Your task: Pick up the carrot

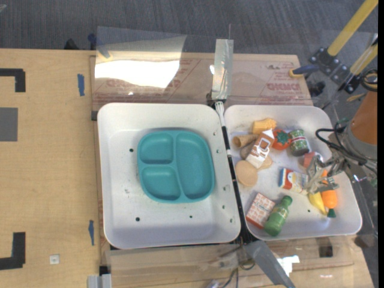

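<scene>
Tan worktop (48, 161) over grey carpet floor (180, 5), two white bins: left one (114, 179) with one teal divided plate (176, 165), right one (348, 218) with the carrot (329, 198) just under the gripper (321, 174), fingers too cluttered to tell.

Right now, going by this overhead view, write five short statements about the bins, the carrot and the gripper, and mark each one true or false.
1. The teal divided plate sits in the left bin. True.
2. The carrot lies on the teal plate. False: it lies in the right bin, near that bin's right edge.
3. The gripper is over the right bin, close to the carrot. True.
4. The green bottle stands in the left bin. False: it lies in the right bin, beside a small red and white carton.
5. The teal plate holds toy food. False: its compartments are bare.
</scene>
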Action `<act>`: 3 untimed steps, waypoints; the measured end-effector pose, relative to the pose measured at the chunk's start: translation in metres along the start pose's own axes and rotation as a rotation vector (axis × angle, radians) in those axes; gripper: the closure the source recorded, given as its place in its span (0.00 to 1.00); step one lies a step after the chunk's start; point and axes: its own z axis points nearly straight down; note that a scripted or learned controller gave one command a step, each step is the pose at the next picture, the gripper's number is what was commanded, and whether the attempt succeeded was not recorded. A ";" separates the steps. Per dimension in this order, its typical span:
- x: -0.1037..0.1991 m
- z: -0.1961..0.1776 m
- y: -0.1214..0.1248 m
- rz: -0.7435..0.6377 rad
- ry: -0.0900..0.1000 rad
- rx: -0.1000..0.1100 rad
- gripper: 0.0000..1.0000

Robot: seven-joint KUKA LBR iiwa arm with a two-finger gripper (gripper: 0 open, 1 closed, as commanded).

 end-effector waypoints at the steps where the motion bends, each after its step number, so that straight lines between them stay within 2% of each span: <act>1: -0.003 -0.033 0.020 -0.102 -0.010 0.010 1.00; 2: -0.008 -0.099 0.083 0.001 -0.017 0.011 1.00; 3: 0.025 -0.152 -0.003 -0.280 -0.011 0.015 1.00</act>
